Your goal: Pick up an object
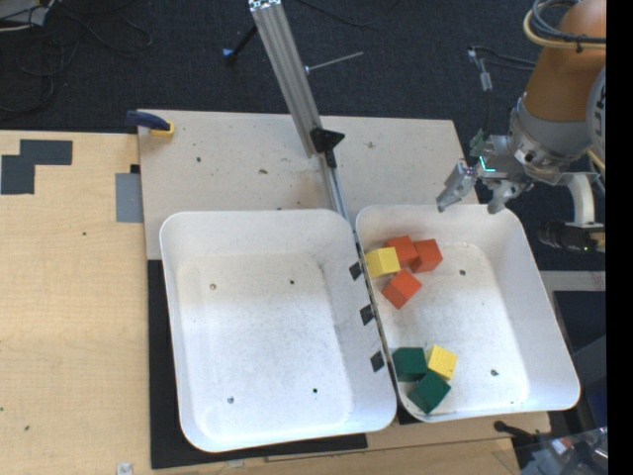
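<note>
Blocks are all in the right shallow white bin [524, 295], none lifted yet: three small orange cubes [401, 289] plus one yellow cube [382, 261] bunched at the far-left side against the divider wall, and two dark green cubes [409, 363] with a second yellow cube [442, 361] at the near-left corner. Left shallow white bin [198, 265] holds no blocks.

Two-finger gripper [473, 192] hangs over the far rim of the right bin, well apart from both clusters; fingers look spread, nothing between them.

Risks as I read it:
- blocks touch each other, so a finger may land on a neighbour and shove the pile instead of straddling one cube
- both groups hug the bin's left wall, little room for a finger on that side
- tilted cubes could squirt out on closing
</note>
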{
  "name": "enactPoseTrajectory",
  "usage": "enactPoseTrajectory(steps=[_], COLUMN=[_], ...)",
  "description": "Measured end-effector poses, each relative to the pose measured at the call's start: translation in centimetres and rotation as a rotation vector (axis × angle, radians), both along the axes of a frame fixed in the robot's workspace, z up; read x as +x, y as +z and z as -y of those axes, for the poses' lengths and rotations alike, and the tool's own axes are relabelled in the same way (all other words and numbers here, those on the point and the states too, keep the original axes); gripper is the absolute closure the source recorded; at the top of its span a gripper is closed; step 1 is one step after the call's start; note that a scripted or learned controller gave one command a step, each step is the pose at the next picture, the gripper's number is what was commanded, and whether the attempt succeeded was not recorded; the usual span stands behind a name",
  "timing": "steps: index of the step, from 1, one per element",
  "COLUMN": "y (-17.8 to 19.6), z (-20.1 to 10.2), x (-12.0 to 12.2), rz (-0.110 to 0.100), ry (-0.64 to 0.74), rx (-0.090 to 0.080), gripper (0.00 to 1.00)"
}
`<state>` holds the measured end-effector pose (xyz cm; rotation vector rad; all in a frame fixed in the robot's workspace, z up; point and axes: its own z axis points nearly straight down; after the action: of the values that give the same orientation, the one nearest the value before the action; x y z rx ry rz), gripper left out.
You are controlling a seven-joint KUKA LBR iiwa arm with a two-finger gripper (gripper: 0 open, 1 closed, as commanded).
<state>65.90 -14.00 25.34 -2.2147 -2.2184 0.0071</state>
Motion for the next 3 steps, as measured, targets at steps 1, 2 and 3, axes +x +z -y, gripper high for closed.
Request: enactPoseTrajectory(steps=[1,2,3], y=[0.3,-6.1,-12.4], z=[0.0,0.2,-0.3], x=[0.1,0.3,0.0], rz=[0.005,-0.001,0.002], ry=[0.003,-0.001,-0.001], rx=[-0.002,-0.001,-0.001], gripper=[0.00,0.00,0.00])
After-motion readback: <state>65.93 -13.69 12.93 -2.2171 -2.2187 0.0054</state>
